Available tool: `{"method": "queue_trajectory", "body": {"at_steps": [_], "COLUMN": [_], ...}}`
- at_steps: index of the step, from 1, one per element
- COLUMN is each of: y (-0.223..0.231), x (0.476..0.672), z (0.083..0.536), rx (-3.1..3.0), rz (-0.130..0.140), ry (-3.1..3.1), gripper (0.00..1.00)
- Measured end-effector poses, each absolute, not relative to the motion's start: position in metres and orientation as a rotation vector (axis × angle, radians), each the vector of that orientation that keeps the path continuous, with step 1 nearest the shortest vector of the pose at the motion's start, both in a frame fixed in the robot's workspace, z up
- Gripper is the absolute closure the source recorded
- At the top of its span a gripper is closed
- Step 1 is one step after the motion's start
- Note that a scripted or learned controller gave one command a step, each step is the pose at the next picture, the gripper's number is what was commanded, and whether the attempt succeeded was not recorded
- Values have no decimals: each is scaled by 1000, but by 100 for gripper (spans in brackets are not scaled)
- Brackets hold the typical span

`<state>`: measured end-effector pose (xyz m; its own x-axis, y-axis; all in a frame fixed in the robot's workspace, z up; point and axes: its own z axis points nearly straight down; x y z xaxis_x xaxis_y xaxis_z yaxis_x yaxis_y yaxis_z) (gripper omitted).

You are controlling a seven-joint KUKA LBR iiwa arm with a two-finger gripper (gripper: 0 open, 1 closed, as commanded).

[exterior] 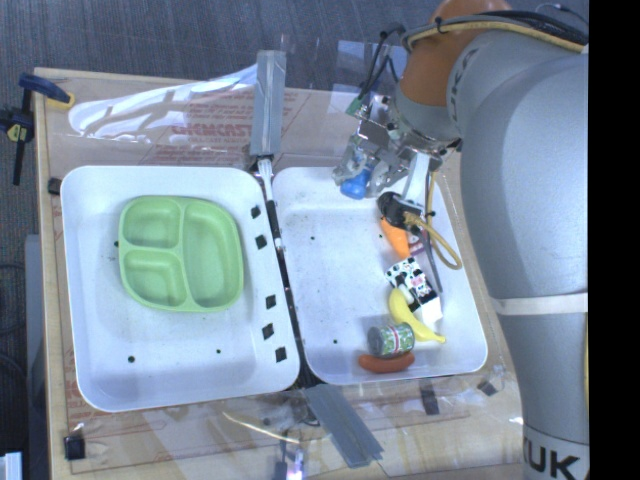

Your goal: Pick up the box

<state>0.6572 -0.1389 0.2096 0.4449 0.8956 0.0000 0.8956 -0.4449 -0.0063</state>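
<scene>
Where it lies in the right bin [330,298], the slim cow-patterned box [413,286] runs far-left to near-right; fingers' state unclear

We see a divided plate [182,253] lying in the left bin [90,368]. In the right bin [330,298], along its right wall, a carrot [396,239] lies farthest back, then a box [415,286], a banana [410,318], a can [390,339], and a sausage [386,362] nearest the front rim.

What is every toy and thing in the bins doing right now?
Green divided plate: flat in the left bin.
Box: lying in the right bin, not picked up.
Banana: lying beside the box.
Can: on its side.
Carrot: lying flat.
Gripper: low over the right bin's far edge.
</scene>
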Motion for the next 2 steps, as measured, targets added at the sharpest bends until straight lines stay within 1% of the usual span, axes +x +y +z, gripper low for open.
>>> {"method": "queue_trajectory", "body": {"at_steps": [1, 2], "y": [-137, -83], "x": [654, 657], "z": [98, 191], "rx": [-2213, -2273], "rz": [9, 4], "ry": [-2213, -2162], "gripper": [100, 100]}}
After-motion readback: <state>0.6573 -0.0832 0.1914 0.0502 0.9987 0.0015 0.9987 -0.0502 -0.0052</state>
